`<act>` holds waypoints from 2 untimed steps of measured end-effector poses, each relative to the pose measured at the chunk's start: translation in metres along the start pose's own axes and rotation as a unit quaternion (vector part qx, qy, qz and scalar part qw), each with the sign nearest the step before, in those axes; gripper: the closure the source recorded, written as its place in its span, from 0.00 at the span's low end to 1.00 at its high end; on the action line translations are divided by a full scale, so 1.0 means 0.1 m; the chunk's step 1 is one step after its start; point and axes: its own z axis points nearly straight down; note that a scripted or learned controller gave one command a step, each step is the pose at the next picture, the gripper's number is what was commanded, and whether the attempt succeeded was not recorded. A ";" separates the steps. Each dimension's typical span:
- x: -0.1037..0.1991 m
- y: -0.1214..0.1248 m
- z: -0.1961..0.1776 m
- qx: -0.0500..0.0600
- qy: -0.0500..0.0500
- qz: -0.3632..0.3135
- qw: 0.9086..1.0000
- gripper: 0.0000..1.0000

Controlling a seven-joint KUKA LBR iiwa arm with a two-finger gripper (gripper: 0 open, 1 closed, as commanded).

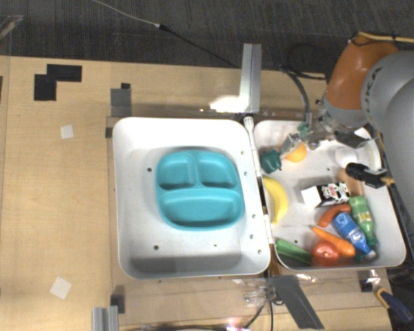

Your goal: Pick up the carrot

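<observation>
We judge the task barely begun: the carrot (333, 238) lies untouched in the right bin (331, 158), in the crowded near corner, and nothing about it suggests a grasp has been made. The gripper (305, 135) hovers over the far end of that bin, close to a small yellow toy (297, 153) and well apart from the carrot. Whether it is released or clenched we cannot tell, since the wrist hides that end of it from above

What is left, as we read it, is the whole of the job: travel across the bin to the near corner, come down on the carrot, close, and lift

The carrot looks like a slim orange toy, tapering, lying flat at a slant. It is hemmed in: a blue bottle (350, 230) just beside it, a red tomato-like piece (325, 254) touching or nearly touching its lower side, and another orange piece (329, 214) just above. A banana (277, 198) and a green vegetable (293, 251) lie toward the bin's left wall. The left bin (131, 185) holds a teal divided plate (199, 187)
</observation>
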 end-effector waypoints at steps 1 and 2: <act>-0.01 0.03 -0.11 -0.005 -0.005 -0.004 1.000 1.00; 0.27 -0.11 -0.23 0.001 -0.001 0.225 0.974 1.00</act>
